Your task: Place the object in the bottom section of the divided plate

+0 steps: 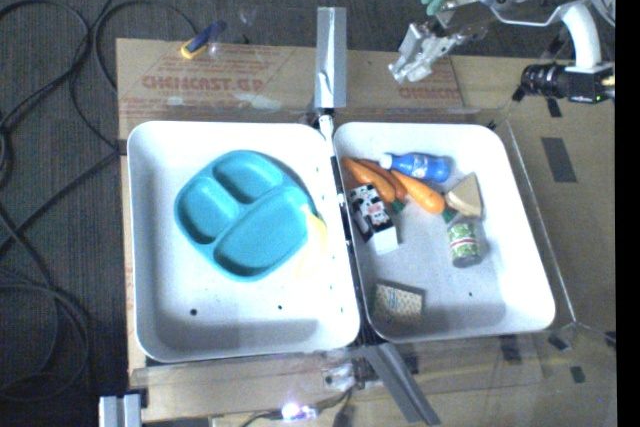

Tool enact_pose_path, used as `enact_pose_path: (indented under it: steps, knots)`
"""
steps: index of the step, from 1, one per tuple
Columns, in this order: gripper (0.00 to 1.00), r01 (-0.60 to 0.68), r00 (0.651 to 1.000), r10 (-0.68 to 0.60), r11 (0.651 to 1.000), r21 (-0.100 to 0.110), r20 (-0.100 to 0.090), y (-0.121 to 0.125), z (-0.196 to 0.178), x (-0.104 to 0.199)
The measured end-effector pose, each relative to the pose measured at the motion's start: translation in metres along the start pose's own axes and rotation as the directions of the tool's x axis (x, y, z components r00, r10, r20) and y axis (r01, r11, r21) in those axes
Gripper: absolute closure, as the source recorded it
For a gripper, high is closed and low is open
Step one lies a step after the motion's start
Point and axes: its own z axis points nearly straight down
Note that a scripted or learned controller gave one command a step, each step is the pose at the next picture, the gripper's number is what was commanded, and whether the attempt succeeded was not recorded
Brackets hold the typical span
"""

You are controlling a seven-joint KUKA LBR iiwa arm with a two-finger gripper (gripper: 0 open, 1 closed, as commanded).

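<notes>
Nearest the lens lies a small patterned card (399, 300), flat on the floor of the right bin (520, 305), far below my pincer (418, 55) in the camera view. My pincer hangs above the cardboard (250, 80) behind the bins, past the right bin's far rim, touching nothing. Nothing sits between my fingers (408, 65); whether they are parted or closed I cannot tell from this angle.

Below me, in the right bin, a white bottle (418, 164) with a blue cap lies on its side, near the far wall. Just under it two carrots (395, 185) lie side by side, slanting, touching the bottle. Left of the carrots' lower end a small black-and-white box (372, 213) rests against the wall between the bins. Below me and to the right a tan wedge (466, 197) sits just above a green can (463, 242), which lies tilted.

Well to my left and lower, in the left bin (160, 315), the blue plate (246, 213) lies at a slant. Its big bottom section (262, 237) faces the bins' shared wall, with two smaller sections behind. A yellow bit (318, 227) peeks out at its right edge.
</notes>
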Motion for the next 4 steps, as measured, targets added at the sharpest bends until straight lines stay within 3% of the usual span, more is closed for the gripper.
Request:
enact_pose_path:
  steps: [1, 2, 3, 4]
  knots:
    - [1.0, -0.071, 0.997, 0.071, 0.997, -0.001, 0.0, -0.001, 0.0, -0.087]
    - [1.0, -0.031, 0.999, 0.031, 1.0, 0.001, -0.003, -0.024, 0.139, -0.09]
    - [1.0, -0.034, 0.999, 0.034, 0.999, 0.002, -0.005, -0.021, 0.249, -0.044]
    - [1.0, 0.287, 0.958, -0.287, 0.958, -0.002, 0.002, -0.022, 0.113, -0.132]
